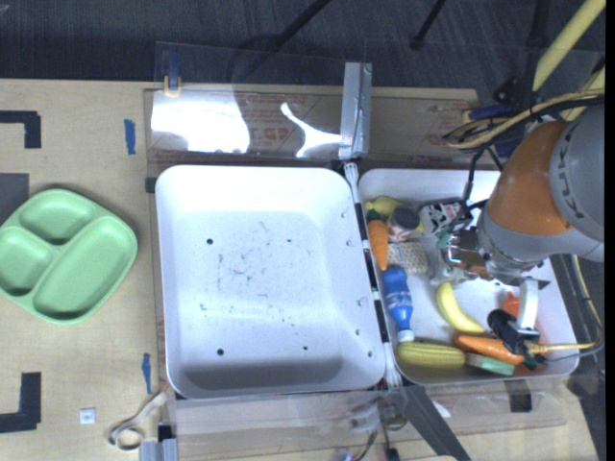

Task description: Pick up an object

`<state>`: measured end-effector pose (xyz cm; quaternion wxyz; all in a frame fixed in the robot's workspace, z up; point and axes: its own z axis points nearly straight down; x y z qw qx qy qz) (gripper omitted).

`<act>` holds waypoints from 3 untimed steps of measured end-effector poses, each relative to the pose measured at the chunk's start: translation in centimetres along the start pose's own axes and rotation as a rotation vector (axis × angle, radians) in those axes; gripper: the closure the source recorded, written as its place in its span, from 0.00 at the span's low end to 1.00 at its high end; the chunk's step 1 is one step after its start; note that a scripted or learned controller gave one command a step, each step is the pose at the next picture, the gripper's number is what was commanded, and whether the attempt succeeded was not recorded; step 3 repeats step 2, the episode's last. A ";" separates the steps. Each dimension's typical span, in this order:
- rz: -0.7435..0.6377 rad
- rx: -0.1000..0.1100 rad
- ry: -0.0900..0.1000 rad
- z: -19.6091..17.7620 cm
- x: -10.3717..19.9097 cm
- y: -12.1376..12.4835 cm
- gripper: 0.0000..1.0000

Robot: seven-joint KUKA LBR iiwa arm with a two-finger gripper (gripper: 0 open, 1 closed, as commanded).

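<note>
Camera view: arm [538, 195] reaches over right bin [423, 174], wrist tilted down; banana [452, 307] just beside fingers [459, 246]; you cannot tell grip state.

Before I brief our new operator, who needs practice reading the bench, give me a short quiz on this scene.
1. True or false: the banana lies in the view's right-hand bin.
2. Which thing shares that bin with it? A) a mug B) the blue bottle C) a sponge
3. Fill in: the green divided plate rests on the ____, outside both bins.
Key: 1 true; 2 B; 3 bench.
</note>
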<state>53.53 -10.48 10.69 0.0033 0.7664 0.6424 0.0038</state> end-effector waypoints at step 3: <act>-0.393 0.007 -0.001 -7.7 3.4 4.8 1.00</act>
